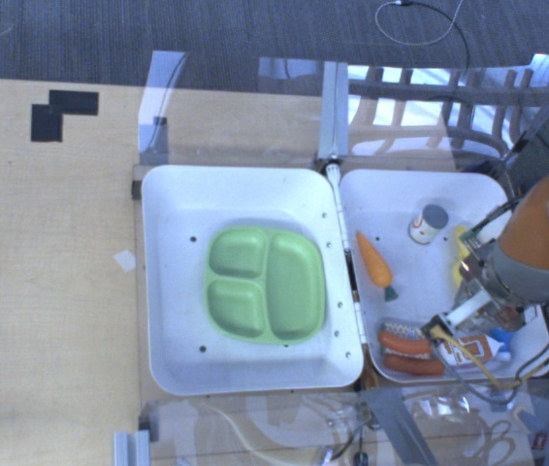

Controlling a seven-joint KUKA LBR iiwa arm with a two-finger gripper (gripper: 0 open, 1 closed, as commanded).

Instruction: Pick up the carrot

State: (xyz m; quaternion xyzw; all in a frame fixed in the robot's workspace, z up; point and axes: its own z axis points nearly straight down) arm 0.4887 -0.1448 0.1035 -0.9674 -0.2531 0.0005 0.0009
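Carrot [374, 261] beside right bin [391, 187] left wall, open floor rightward, hand [442, 326] grip unclear

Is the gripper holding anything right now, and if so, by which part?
Nothing visibly held. The carrot lies loose in the right bin, apart from the gripper near the hot dogs.
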